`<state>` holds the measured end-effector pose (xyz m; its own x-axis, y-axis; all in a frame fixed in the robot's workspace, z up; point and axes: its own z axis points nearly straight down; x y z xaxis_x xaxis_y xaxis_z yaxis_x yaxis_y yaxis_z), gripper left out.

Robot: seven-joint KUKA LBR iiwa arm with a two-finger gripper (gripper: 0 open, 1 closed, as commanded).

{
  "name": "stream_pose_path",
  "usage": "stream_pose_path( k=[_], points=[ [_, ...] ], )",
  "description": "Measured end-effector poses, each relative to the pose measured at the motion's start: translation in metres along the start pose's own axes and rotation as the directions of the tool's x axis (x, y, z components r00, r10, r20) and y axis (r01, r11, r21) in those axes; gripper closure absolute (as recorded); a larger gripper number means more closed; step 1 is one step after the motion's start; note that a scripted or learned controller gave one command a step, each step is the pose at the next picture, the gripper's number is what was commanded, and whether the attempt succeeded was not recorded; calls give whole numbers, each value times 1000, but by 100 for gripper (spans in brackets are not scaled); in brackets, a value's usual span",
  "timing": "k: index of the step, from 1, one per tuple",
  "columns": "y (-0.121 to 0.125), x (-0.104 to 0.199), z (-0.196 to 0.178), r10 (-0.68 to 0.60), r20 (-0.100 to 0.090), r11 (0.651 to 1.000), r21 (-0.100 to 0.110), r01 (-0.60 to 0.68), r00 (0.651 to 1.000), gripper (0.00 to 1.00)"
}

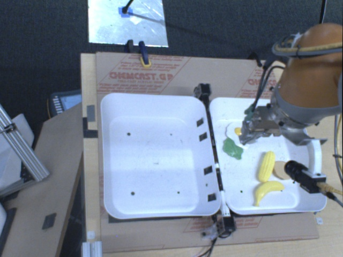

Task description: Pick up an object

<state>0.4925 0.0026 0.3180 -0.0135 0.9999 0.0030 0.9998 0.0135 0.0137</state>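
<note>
Objects in the right bin [308, 149] number four that I can count: one green piece [232, 148] at its left side, one yellow corn cob [266, 166] near the middle, one banana [267, 190] nearer the front edge, and one tan round thing [280, 170] touching the cob. A white-and-yellow item lies partly hidden under the hand [247, 136], which hovers just beyond the green piece; whether it is apart or together I cannot tell. One left bin [155, 154] sits beside it. Both rest on a brown board [161, 74] over the desk [59, 170], with dark carpet [43, 31] and one silvery sheet [127, 15] beyond.
</note>
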Motion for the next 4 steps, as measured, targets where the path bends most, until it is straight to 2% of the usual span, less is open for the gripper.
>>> stream_pose_path(
  k=[1,2,3,4],
  points=[
    [7,80,-82,1,-1,1000,1,-1,1000,100],
    [-3,127,-122,4,0,1000,8,-4,1000,100],
    [-1,186,-204,3,-3,1000,3,-3,1000,100],
    [87,125,-76,20,9,1000,22,-20,1000,100]
  ],
)
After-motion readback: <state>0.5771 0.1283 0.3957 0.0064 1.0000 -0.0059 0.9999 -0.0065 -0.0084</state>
